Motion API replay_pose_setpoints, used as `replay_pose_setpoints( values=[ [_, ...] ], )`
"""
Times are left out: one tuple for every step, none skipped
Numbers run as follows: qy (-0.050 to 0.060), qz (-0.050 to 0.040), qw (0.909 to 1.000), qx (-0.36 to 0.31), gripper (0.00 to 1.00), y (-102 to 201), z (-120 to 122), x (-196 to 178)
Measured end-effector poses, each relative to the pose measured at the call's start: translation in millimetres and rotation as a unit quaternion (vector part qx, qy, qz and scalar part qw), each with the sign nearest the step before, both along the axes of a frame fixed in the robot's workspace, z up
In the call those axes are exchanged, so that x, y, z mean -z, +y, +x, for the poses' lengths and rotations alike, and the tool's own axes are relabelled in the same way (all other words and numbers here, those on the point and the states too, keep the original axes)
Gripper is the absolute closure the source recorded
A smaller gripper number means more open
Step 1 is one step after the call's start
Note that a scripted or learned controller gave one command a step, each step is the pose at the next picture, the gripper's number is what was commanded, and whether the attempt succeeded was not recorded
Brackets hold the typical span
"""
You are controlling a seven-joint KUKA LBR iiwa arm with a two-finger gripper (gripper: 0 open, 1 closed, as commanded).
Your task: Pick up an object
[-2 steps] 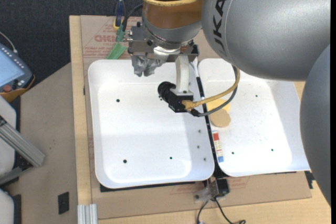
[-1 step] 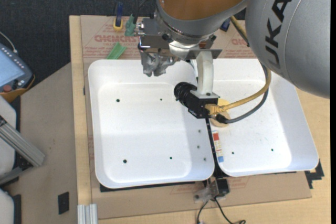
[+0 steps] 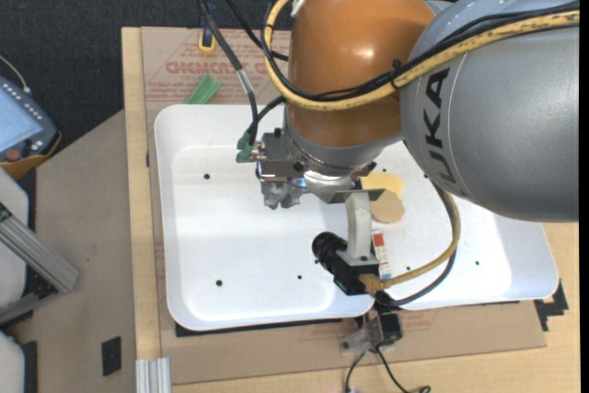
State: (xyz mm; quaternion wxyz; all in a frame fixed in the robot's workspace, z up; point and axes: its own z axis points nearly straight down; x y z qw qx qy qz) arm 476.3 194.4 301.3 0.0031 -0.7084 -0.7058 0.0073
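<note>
The gripper (image 3: 279, 182) is seen low over the white bin (image 3: 198, 235), masked by the wrist; whether it is spread or pressed together cannot be told. A tan disc (image 3: 392, 210) is found near it, toward the view's right, beside a yellow piece (image 3: 383, 186).

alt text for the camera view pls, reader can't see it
A large grey arm with an orange band reaches in from the right, its gripper low over a white bin. A tan round piece lies beside the wrist, and a green item lies on the cardboard beyond the bin.
</note>
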Motion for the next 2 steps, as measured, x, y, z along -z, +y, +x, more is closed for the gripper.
replay_pose_setpoints(
  values=[
    [-0.011,0.0035,0.9999,0.002,1.0,-56,4,-64],
    [-0.012,0.0043,0.9999,-0.003,1.0,-31,50,-116]
  ],
)
